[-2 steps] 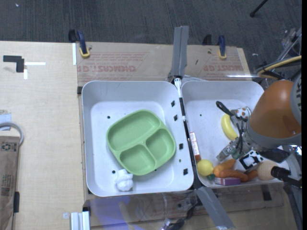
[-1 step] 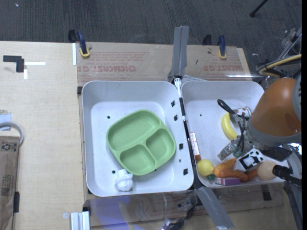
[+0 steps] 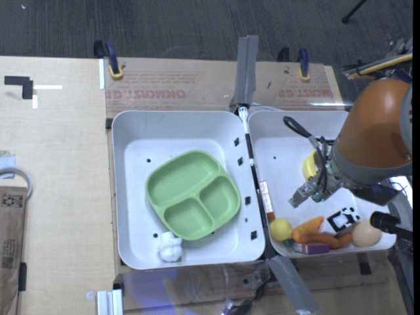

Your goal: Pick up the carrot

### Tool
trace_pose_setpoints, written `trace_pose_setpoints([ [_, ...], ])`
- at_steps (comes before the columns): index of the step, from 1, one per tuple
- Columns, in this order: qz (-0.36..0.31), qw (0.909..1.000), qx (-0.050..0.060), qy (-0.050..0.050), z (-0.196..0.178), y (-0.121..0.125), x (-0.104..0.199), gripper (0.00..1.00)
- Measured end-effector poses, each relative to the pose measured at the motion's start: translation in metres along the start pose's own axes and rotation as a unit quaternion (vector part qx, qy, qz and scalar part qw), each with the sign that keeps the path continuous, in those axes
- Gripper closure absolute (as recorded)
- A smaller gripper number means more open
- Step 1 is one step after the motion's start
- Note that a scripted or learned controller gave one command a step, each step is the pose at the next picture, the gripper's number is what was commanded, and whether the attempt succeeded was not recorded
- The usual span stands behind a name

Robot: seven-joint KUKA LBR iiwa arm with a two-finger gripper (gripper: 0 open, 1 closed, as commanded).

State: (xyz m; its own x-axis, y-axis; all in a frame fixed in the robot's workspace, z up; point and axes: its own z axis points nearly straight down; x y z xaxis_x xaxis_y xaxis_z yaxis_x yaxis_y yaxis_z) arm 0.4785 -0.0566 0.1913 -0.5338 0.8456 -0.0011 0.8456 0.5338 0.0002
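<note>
The carrot [image 3: 308, 228] is orange and lies near the front wall of the right bin [image 3: 275, 151], between a yellow lemon [image 3: 281, 229] and a beige egg-shaped thing [image 3: 366, 235]. My gripper [image 3: 303, 196] hangs just above and slightly left of the carrot, apart from it. The fingers look close together with nothing between them. The arm's orange band [image 3: 380, 125] covers the bin's right part.
A green divided plate [image 3: 193, 194] and a small white object [image 3: 170, 247] lie in the left bin [image 3: 125, 176]. In the right bin, a yellow item [image 3: 310, 166] sits behind the gripper, with a purple piece [image 3: 311, 248] and a black-and-white tag [image 3: 342, 219] near the carrot.
</note>
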Motion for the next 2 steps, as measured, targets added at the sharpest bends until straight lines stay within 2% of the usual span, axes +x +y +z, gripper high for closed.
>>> trace_pose_setpoints([
  [1, 0.0, 1.0, 0.0, 0.0, 0.0, 0.0, 0.0, 0.0],
  [2, -0.059, 0.9982, 0.001, 0.001, 0.068, -0.027, -0.04, 0.0],
])
